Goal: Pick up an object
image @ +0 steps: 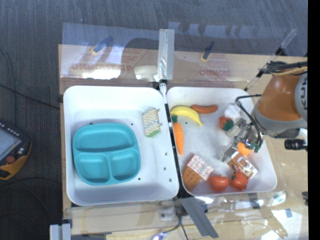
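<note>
The right bin holds several toy foods: a banana, a red sausage, a carrot, a strawberry, a waffle cone with a pink checkered block on it, two red tomatoes and a brown-and-white box. My gripper is low in the right half of this bin, just above the box. A small orange piece sits right at its tip. Whether that piece is held is unclear.
The left bin carries a teal divided plate and a speckled green-edged block near the divider wall. The arm's orange band hangs over the right bin's far right corner. Cables run at the right.
</note>
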`<move>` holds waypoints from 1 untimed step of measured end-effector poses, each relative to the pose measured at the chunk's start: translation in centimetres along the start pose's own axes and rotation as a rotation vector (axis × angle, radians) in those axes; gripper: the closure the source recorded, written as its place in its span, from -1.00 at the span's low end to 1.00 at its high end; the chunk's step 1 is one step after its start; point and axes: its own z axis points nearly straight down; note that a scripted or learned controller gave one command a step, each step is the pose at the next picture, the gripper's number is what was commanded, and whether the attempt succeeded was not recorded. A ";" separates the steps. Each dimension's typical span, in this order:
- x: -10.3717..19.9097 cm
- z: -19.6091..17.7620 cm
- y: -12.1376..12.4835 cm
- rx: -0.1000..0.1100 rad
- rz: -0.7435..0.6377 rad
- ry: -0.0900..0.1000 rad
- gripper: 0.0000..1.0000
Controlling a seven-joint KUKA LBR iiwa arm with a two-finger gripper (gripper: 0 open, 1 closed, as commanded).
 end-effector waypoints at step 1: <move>2.8 -0.1 -0.4 0.003 0.008 -0.004 -1.00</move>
